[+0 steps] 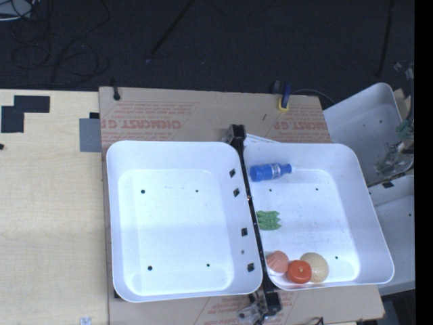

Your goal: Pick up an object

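Observation:
The right bin point(338, 181) holds all the loose objects. A blue bottle with a white cap point(270, 172) lies on its side at the bin's back left. A small green ridged piece point(268, 220) rests near the left wall, midway down. Three items are bunched in the front left corner, touching one another: a pink rounded piece point(277, 261), a red round one point(299, 271) and a cream round one point(316, 265). The left bin point(176, 181) stands beside it.
Both bins sit on a cardboard sheet point(203, 117) over a wooden bench point(47, 215). A black divider strip point(247, 208) runs between them. A blue and yellow clamp point(284, 97) stands at the cardboard's back edge. A grey-white panel point(365, 120) with a small fixture sits at the far right.

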Controlling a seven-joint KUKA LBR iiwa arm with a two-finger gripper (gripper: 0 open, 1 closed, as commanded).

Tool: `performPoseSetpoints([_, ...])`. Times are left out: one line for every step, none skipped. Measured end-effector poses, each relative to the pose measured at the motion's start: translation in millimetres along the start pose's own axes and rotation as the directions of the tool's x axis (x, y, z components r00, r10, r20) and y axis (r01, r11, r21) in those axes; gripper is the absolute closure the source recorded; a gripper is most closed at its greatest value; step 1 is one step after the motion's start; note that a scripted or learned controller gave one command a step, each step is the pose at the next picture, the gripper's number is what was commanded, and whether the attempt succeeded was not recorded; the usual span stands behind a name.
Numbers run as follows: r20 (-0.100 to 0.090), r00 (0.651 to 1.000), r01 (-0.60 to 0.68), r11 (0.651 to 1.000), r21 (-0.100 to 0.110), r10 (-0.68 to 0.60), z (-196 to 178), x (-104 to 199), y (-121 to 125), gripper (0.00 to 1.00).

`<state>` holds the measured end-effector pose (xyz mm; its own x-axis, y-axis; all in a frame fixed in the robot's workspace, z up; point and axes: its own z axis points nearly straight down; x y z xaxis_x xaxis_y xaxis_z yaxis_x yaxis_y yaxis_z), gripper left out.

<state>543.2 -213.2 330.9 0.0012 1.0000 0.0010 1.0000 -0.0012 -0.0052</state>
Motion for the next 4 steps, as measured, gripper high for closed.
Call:
performPoseSetpoints([0.002,1.000,-0.001,1.000,-0.007,0.001,-34.0,-0.8,-13.9,1.00])
performPoseSetpoints([0.000,1.000,0.000,1.000,0.001,0.000,10.1,0.1,-39.7,1.00])
performPoseSetpoints([0.002,1.000,-0.002,1.000,-0.006,0.002,-21.3,-1.0,-54.9,1.00])
performPoseSetpoints([-0.001,1.000,0.000,1.000,0.000,0.000,15.1,0.1,-68.0,1.00])
